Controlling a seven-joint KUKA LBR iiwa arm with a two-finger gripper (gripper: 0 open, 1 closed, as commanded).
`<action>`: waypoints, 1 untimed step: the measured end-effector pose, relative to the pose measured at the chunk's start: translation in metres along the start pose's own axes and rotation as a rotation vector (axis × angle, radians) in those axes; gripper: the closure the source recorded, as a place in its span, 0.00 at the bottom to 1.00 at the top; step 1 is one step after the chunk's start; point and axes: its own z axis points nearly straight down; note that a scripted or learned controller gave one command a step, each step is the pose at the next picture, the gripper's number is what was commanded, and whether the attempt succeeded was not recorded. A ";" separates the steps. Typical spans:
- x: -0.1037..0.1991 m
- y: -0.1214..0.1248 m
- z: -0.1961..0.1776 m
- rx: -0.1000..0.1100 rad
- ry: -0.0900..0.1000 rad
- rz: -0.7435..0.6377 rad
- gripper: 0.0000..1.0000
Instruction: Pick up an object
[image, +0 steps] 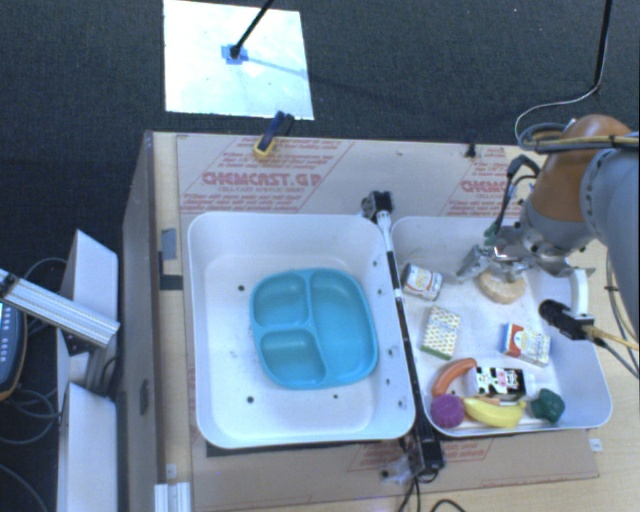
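Tan round pc (501, 288) in right bin (590, 400), up-right of cracker box (441, 332); gripper (497, 264) low over it, touching or not unclear; jaw opening can't tell; approach step, nothing visibly held; next: close, lift straight.

Operator A: From my remote station I see the arm (600, 185) entering from the right edge of the camera view. Grey link, with the orange band (585, 135) above the wrist.

Operator B: Confirmed on my feed. Wrist attitude?

Operator A: I read the wrist as angled downward and to the left. The gripper (500, 262) sits low, and a black cable (515, 190) runs along the wrist.

Operator B: Finger state?

Operator A: I cannot resolve that at this resolution.
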 end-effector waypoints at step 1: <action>-0.012 0.031 -0.030 -0.003 -0.001 -0.003 0.00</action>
